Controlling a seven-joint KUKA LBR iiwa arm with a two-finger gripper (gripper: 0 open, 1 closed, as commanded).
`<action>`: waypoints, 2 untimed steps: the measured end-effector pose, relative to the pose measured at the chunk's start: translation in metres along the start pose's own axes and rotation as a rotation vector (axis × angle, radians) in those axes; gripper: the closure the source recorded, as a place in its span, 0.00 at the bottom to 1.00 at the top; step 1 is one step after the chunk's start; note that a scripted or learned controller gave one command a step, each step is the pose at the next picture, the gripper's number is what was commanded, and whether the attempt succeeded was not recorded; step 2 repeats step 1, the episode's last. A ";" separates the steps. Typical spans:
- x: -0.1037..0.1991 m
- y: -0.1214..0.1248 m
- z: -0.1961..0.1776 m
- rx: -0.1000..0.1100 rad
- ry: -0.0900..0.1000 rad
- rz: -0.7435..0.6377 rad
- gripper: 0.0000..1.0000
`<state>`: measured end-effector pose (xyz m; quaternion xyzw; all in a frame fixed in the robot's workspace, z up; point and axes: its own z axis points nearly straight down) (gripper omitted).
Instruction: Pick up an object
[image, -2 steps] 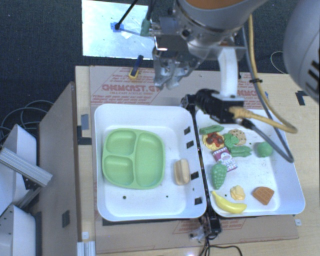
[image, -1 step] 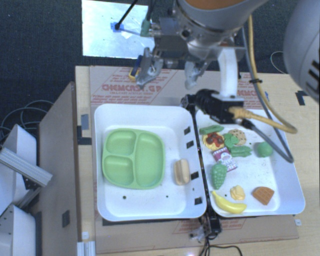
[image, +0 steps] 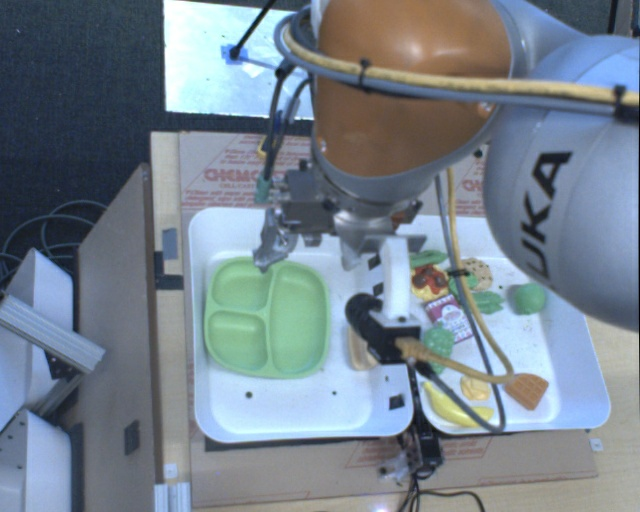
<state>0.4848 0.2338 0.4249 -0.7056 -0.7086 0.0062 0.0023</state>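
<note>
Right now, from the overhead camera, I see my gripper (image: 305, 250) hanging over the far edge of the left bin (image: 230, 420), one finger just above the green divided plate (image: 266, 317); I cannot tell how wide it stands. Toys crowd the right bin (image: 585, 390): wooden spatula (image: 500, 380), banana (image: 455, 405), green lump (image: 527, 297).

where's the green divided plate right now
In the camera view the green divided plate lies flat in the left white bin, toward its left side, with the gripper just above its upper edge.
</note>
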 end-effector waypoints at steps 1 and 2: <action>-0.018 0.002 0.138 0.000 -0.001 0.006 0.00; -0.018 0.002 0.138 0.000 -0.001 0.006 0.00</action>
